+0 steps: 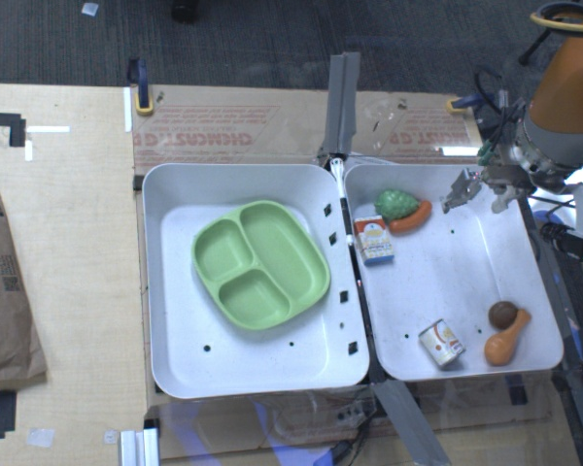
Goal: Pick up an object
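The right bin [525, 260] holds a toy carrot [415, 216] with a leafy green top, and a small orange-and-white carton [373, 240] lies beside it. A small can [441, 344] lies on its side near the bin's front. To the can's right rests an orange gourd with a brown cap [504, 335]. My gripper [478, 194] hangs over the bin's back right part, to the right of the carrot and apart from it. It is open with nothing between its fingers.
A green divided plate [261, 263] lies in the left bin [175, 309]. A grey divider post [342, 105] stands behind the seam between the bins. Cardboard covers the bench behind the bins, and a brown paper bag [5, 289] lies at far left.
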